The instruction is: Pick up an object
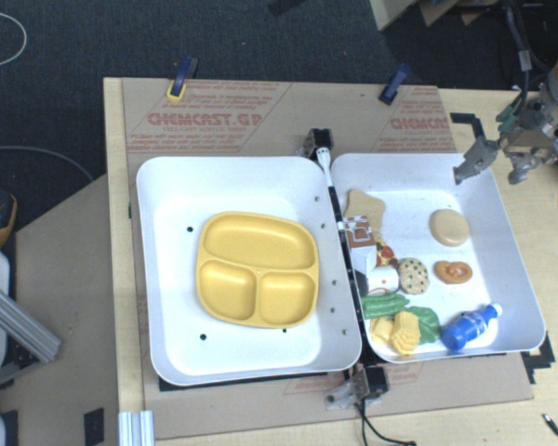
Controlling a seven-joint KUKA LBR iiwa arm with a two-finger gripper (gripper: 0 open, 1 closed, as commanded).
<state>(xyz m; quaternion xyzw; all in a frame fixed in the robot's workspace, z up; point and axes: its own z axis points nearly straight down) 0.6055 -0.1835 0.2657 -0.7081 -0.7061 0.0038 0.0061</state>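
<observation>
Gripper point(496, 159) up at the far right corner of the right bin point(502, 214), nothing picked yet.

Fingers look spread apart w/ nothing between them, hanging over the bin's back rim, well apart from the goods. Targets all sit in the right bin: bun point(449, 227) alone on bare white, nearest the gripper; pretzel point(453, 271) just below it; blue bottle point(467, 326) near the front rim; cookie point(412, 274), corn point(403, 332) & green veg point(397, 307) crowded by the divider. Left bin point(167, 277) has a yellow tray point(257, 268), not the easy pick. Best bet imo: go for the bun, as it's isolated w/ room for both fingers. Center over it, straddle the short axis, drop straight down, close only once low enough. Avoid the front-left cluster; fingers would likely snag neighbours there.
</observation>
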